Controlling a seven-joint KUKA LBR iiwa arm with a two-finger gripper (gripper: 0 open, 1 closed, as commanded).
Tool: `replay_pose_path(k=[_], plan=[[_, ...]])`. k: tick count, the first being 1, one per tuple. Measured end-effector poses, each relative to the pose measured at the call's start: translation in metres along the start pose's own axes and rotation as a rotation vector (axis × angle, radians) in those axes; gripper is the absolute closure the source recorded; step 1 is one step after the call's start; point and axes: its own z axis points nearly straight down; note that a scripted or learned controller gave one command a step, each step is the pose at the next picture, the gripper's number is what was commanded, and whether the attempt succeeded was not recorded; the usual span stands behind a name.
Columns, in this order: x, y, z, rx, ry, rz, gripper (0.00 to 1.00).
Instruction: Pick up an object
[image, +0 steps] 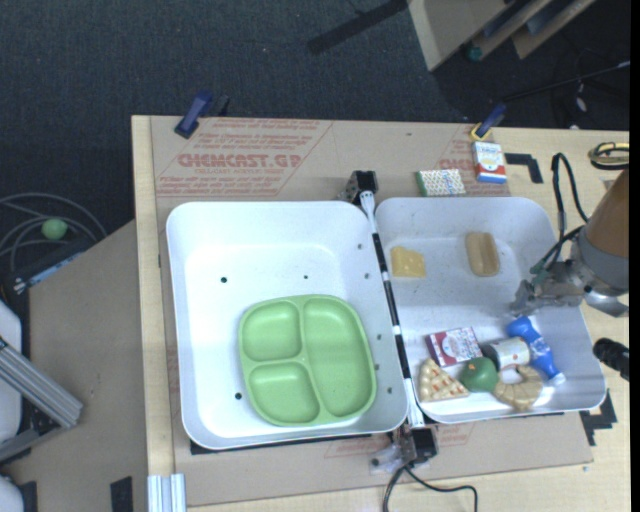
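The right bin (450, 225) holds several small items. A yellow square piece (407, 262) and a brown loaf-shaped piece (483, 253) lie near its far wall. Along the near wall cluster a red-and-white box (455, 346), a waffle-patterned wedge (438, 381), a green pepper-like item (480, 374), a white can (510, 352), a blue bottle (531, 346) and a tan cookie (521, 392). My gripper (540, 292) hangs at the bin's right side, just above and behind the blue bottle. Nothing shows in its grasp.
The left bin (200, 240) carries a green divided plate (305, 358). Small cards (442, 182) and a little box (488, 162) lie on the bench behind the right bin. A black cable (562, 190) runs by the arm (610, 235).
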Motion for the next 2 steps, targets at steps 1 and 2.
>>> replay_pose_path(k=[1, 2], plan=[[0.001, 0.0, 0.0, 0.001, 0.003, -0.001, 0.0], [0.027, -0.036, 0.018, 0.001, -0.002, 0.002, 0.0]])
